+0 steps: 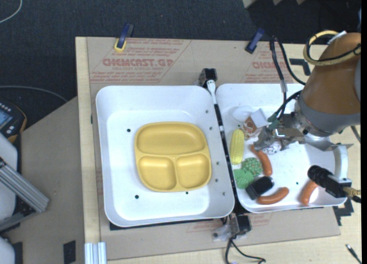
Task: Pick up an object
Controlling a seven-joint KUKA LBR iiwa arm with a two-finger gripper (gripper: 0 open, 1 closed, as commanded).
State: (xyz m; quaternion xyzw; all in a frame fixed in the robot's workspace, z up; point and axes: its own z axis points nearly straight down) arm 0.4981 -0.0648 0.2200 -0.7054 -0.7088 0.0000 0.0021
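I'm looking down on the bench [172,62], two white bins side by side. The left bin [109,142] carries a yellow divided plate [172,157] right at its middle. All the pickable pieces are in the right bin [292,165].

The arm [332,85] comes in from 3 o'clock, and the gripper [268,140] sits low over the right bin, just off centre toward 9 o'clock. From this angle I can't tell whether the gripper is spread or pressed together, and I see nothing clearly pinched in it.

Taking the right bin as my clock: a yellow corn cob [236,146] lies lengthwise along the wall at 9 o'clock. A bumpy green piece [248,170] sits at 8, just beside the corn's near end. An orange-red sausage [262,161] runs slantwise just below the gripper, touching the green piece. A small black block [261,186] lies at 7, and a second sausage [273,196] lies just beside it near the front wall. A third sausage [308,192] stands apart at 5. Up at 11 there's a pale white item [243,113] with a brown-and-white scrap [251,124] just beside it; I can't make out what they are.
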